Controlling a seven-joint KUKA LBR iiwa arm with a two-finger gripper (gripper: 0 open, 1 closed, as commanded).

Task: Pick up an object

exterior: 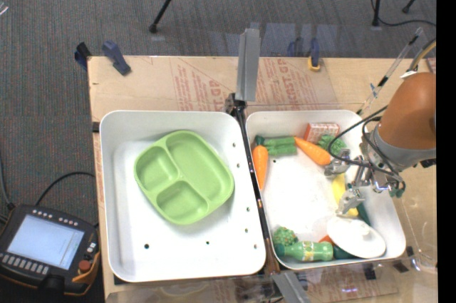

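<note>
The main risk here is crowding. The two-finger gripper (349, 203) is hanging over the right-hand shallow white bin (299, 187), close to that bin's right wall, and the things there are lying packed together: a yellow plastic piece (338, 189) just beside the gripper, a white round plate (356, 237) just below it, and a green plastic bottle with a yellow label (308, 251) lying along the bin's near wall. Closing here is likely to be catching an edge of the plate or two items at once, so a grasp may be slipping or coming up with nothing. Nothing is showing between the fingers, and whether they are spread or closed I cannot tell.

The grey arm with the orange band (407, 113) is reaching in over the bin's right wall, its wrist bending downward toward the bin floor. Candidate objects are lying farther from the gripper too: an orange plastic carrot (313, 150) and a second carrot (259, 165) along the bin's left wall.
</note>
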